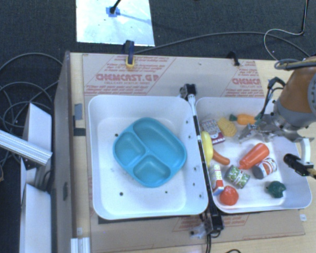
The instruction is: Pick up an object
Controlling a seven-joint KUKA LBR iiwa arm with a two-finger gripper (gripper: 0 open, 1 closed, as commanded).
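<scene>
Board (pixel 147 73) under both bins reads "CHEMCAST GP" in red. End effector (pixel 255 132) over right bin (pixel 300 194); finger state cannot be told.

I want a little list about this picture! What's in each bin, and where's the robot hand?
left bin: a blue plate with three sections
right bin: toy food, such as a carrot, a tomato, a banana and broccoli
robot hand: gripper low over the right bin, near the carrot
holding anything: cannot tell
</scene>
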